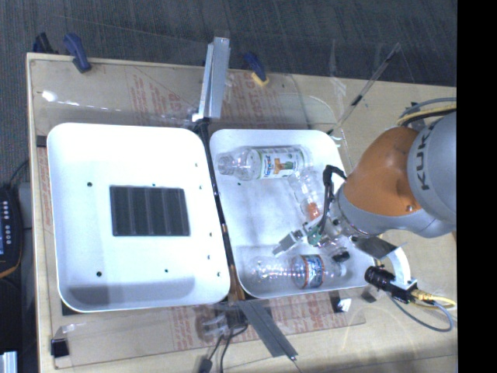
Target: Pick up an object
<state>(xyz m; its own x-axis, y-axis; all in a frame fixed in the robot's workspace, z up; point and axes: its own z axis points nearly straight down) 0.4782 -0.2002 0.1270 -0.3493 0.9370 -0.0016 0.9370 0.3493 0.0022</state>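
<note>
Tool [311, 238] low in right bin [233, 208], near front edge; grip state impossible to tell. Risks nudging clear bottle [299, 270] aside: round, slippery, likely to roll.

floor [140, 6]: dark grey carpet, ribbed texture | counter [116, 80]: pale wood board, red printed markings | blue clamps [76, 51] on its far edge | metal bracket [213, 76] upright at far edge | light: even, soft shadows
</note>
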